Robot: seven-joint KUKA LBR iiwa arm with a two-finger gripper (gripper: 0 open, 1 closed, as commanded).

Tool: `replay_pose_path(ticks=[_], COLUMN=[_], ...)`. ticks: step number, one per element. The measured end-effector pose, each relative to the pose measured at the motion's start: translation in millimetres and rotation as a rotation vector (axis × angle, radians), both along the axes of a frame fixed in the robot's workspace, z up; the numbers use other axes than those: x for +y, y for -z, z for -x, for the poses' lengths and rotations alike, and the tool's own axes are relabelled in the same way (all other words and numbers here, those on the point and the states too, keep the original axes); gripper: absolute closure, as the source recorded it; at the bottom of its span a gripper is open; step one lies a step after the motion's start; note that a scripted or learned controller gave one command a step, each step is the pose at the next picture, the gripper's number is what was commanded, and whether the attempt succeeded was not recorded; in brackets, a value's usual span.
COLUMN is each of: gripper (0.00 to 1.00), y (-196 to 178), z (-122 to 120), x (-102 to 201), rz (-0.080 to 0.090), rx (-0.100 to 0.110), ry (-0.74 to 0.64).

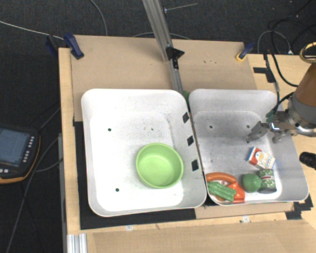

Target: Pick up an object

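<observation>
The tool (263,132) hangs at the right of the frame over the right bin (221,101), fingers spread apart and gripping nothing, probably poised above the carton (260,157) just below it. Toys crowd the lower corner; a smooth round green bowl (159,165) sits in the left bin (121,109).

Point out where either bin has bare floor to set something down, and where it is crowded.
Left bin: bare floor all around the green bowl, widest toward the far wall. Right bin: bare in the far and middle part, left of the gripper. Its near edge is crowded: small carton, green ball, can, orange-and-green toy.
</observation>
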State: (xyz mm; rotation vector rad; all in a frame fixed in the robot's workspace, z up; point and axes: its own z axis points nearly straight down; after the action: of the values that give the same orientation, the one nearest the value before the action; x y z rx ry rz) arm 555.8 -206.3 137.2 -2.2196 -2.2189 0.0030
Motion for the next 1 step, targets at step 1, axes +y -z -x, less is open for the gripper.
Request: replay_pose_path(ticks=[1], gripper=[0.00], y=[43.7], z=[0.8], x=[0.5], rz=[0.000], rx=[0.000], ry=[-0.001])
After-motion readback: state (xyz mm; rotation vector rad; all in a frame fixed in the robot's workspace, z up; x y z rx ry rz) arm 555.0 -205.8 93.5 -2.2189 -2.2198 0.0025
